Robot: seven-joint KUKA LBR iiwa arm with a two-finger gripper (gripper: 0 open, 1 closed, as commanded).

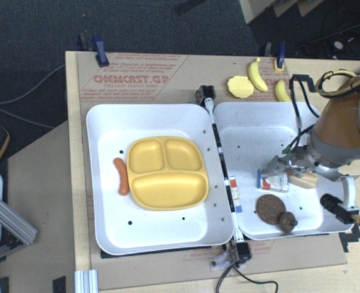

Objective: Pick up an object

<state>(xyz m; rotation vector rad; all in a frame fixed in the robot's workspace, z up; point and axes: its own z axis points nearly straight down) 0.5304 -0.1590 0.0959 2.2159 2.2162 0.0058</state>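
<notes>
A shallow white plastic bin (107,224) held a yellow three-compartment plate (166,172) and an orange-red sausage-shaped toy (122,176). The second white bin (253,121) held a dark brown round cookie (269,207), a brown lump (288,221) and a small red, white and blue packet (271,182). The tan surface (131,78) bore red lettering, two yellow bananas (257,75) and a yellow disc (240,86). The arm (345,127) was grey with an orange band.

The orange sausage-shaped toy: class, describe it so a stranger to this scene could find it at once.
Start at the left white bin, which holds a yellow three-compartment plate. The orange sausage-shaped toy lies on the bin floor just off the plate's left edge, running lengthwise along it. It is the one slim orange thing there, unlike the broad yellow plate beside it.
</notes>
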